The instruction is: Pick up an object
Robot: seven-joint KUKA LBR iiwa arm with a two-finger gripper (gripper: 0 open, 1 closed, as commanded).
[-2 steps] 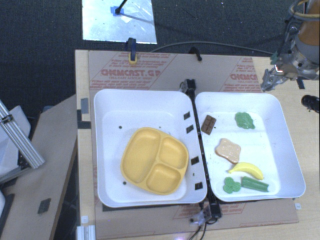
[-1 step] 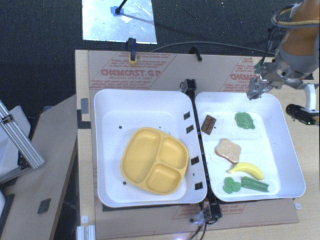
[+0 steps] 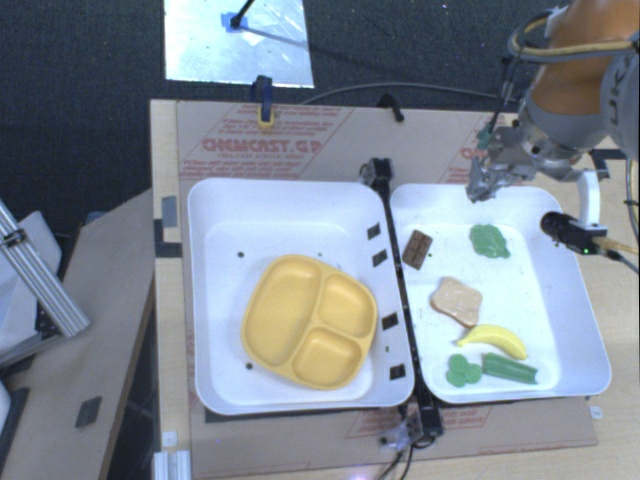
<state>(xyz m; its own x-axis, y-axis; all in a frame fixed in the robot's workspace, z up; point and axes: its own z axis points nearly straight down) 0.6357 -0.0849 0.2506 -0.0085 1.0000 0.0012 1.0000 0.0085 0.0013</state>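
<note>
two shallow white bins side by side on a bench, set on a cardboard sheet with red print.

left bin: one yellow plate, three compartments, lying flat toward the near right of the bin floor.

right bin: six small items, all resting loose on the bin floor.
1. brown block, flat, tilted, near the left wall.
2. green leafy piece, in the far half, nearest of the six to the gripper, apart from it.
3. toast slice, pale brown, mid-bin, on the near side of the brown block.
4. banana, yellow, just on the near side of the toast slice; touching or not, cannot tell.
5. green floret, close to the near wall.
6. green pod, long, just right of the green floret and close under the banana.

gripper: pointing down over the far edge of the right bin, just beyond the green leafy piece, well apart from the other five items. open or closed: cannot tell. none of the six items seen in its hold.

arm: grey with an orange band, reaching in from the right.

sundries: blue and yellow clamp on the far edge of the cardboard sheet; row of black clips along the seam between the bins; shiny sheet on the dark floor beyond the bench; metal rail at the left edge.
</note>
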